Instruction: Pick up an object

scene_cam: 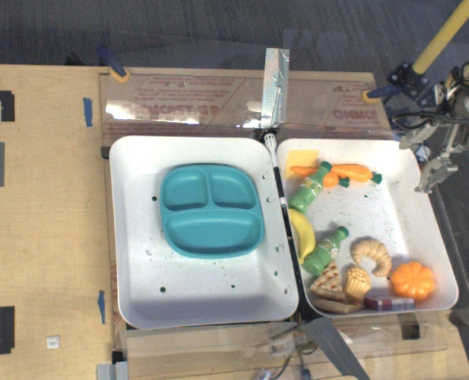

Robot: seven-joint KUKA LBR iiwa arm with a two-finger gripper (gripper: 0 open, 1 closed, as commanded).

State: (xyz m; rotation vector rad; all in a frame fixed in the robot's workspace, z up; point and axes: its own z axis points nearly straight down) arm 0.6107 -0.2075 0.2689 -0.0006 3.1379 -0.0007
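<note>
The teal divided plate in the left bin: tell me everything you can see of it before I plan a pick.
The teal divided plate is a rounded rectangle that looks like matte moulded plastic, with raised ridges splitting it into three compartments: two smaller ones on the far side, one wide one on the near side. It lies flat, right way up, roughly in the middle of the left bin, slightly toward the far wall. Only the bin's floor touches it, and nothing lies on it.

- Divided plate (211,210) lies in the middle of the left bin (131,291).
- Right bin (392,204) holds carrot (351,173) along its far edge, croissant (372,253) and pumpkin (413,279) toward its near right corner, banana (300,232) against its left wall.
</note>
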